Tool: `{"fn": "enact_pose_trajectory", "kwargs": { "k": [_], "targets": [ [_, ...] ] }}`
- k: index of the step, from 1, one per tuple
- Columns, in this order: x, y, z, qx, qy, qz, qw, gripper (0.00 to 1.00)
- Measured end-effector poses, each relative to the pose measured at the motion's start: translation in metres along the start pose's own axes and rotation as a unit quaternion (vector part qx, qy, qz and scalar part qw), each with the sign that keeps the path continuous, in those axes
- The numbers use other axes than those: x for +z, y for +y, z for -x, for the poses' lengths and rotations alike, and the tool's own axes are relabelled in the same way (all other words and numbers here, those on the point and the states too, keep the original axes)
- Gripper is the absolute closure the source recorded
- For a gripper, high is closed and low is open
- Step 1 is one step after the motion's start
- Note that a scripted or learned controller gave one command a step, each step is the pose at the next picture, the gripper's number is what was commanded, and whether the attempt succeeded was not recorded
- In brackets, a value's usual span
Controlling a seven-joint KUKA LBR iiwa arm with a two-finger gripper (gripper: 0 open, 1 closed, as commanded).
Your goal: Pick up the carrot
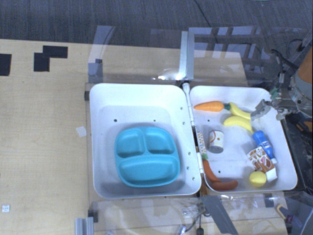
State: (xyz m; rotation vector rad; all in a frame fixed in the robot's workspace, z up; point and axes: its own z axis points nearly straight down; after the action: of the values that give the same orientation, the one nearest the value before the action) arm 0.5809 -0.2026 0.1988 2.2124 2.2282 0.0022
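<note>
The gripper [268, 105] sits at the far right edge of the right bin [288, 180], up near the bin's back corner. It is grey and hard to see well. I cannot tell if it is spread or pressed together. Nothing shows between its tips. The arm [303, 77] comes in from the right side behind it.

The carrot [209, 106] is in the right bin too, near the back wall and close to the bin's left side. It is orange, long and pointy at one end, with a small green top at the other end. It lies flat on its side. The green top points toward the banana [238, 118].

The banana is yellow and lies just beside the carrot, between the carrot and the gripper. A small can [215, 140] lies in front of the carrot, a bit apart from it. A blue bottle [261, 144] lies on the far side of the banana from the carrot. Near the bottle there is a little packet [259, 160] and a yellow lemon [257, 178]. A reddish sausage [218, 179] lies along the front of the bin, well apart from the carrot.

The left bin [102, 131] is beside the right bin. A blue plate [146, 156] with three parts sits in it.
</note>
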Motion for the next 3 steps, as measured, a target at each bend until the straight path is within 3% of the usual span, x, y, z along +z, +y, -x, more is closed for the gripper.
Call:
{"fn": "enact_pose_trajectory", "kwargs": {
  "k": [1, 2, 3],
  "targets": [
    [0.057, 0.069, -0.048, -0.025, 0.000, 0.000, 0.9997, 0.00],
    [0.061, 0.043, -0.119, -0.095, 0.000, 0.000, 0.9955, 0.00],
    [0.024, 0.068, -0.113, -0.144, -0.001, 0.002, 0.9896, 0.00]
  ]
}}
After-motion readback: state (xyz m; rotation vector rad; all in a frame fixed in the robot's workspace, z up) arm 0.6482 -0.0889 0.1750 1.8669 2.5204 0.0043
